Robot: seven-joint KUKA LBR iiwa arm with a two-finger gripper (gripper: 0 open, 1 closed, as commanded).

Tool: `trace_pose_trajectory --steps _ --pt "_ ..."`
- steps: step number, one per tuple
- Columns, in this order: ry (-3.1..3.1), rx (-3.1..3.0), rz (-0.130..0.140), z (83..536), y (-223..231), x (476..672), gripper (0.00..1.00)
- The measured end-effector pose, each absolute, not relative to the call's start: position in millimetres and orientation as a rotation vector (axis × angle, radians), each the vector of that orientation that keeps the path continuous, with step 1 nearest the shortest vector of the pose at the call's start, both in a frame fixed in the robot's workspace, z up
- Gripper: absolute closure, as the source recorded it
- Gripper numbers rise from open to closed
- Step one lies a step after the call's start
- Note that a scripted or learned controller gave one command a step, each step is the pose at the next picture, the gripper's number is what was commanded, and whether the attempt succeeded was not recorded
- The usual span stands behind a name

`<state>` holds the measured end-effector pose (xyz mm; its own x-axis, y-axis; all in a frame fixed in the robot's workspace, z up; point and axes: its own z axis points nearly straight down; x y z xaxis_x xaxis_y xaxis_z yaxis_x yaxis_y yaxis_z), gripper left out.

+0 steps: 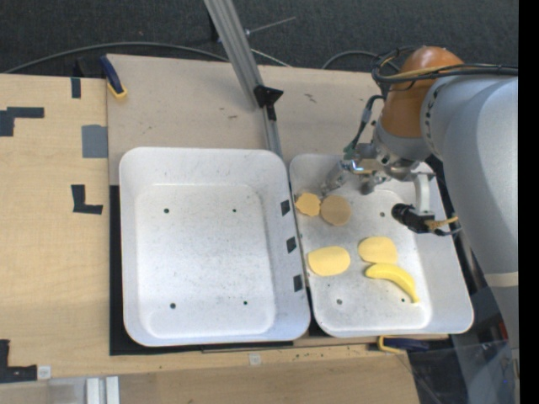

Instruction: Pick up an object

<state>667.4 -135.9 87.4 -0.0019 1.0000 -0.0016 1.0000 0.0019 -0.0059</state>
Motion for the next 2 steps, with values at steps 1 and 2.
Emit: trace_pose_trajectory --steps 1,2 --pt "-2.223 -2.216 0.008 98 -135 667.7 1.00" --pt "-2.227 -2.223 -0.006 161 -131 673.2 1.00"
